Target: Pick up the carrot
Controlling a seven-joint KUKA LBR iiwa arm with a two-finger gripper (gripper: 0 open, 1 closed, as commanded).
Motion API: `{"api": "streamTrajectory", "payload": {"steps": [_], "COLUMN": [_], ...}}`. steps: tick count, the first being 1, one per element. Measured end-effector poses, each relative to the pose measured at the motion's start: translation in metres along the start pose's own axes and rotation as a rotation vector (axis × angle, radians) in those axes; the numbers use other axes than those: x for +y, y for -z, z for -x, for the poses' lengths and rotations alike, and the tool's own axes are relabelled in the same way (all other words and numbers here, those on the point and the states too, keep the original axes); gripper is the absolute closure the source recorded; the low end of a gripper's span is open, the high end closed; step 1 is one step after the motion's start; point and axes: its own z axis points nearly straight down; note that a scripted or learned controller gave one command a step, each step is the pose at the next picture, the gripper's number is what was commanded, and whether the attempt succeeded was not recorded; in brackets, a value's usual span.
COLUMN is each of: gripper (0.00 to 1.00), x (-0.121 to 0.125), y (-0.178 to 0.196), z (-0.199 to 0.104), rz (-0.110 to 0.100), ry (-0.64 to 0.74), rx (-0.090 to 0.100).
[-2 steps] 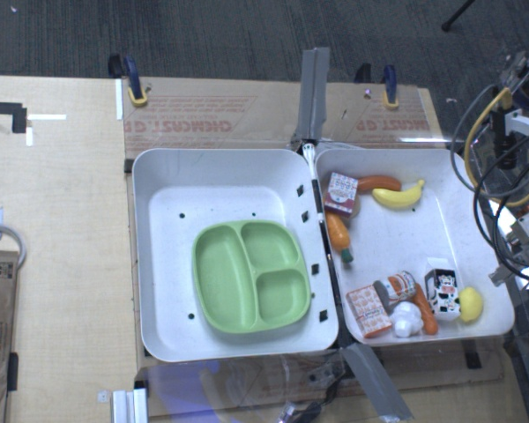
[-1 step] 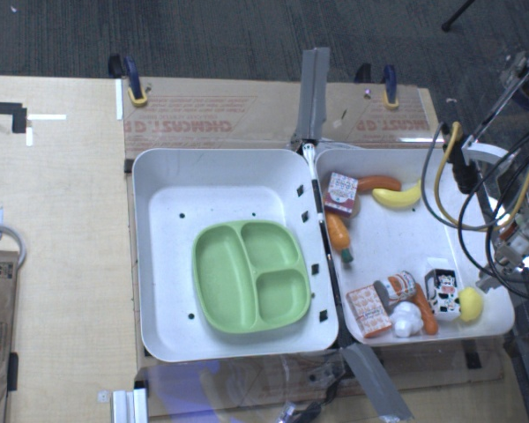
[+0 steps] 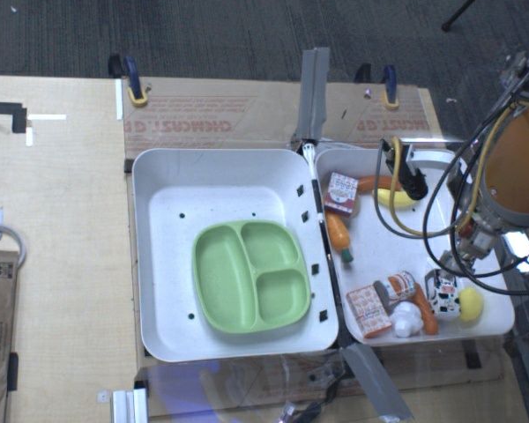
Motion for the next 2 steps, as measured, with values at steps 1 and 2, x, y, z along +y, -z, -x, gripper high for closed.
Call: {"api": "streamTrajectory", "payload": {"steps": [1,2], "gripper": [1.0,1.0], "x": [-0.003,0.008], "y": [0.014,0.03], "z": [0.012,0.022], "rz": [0.0,0.0], "ry": [-0.502,-0.104], "rx": [0.003,0.002]}}
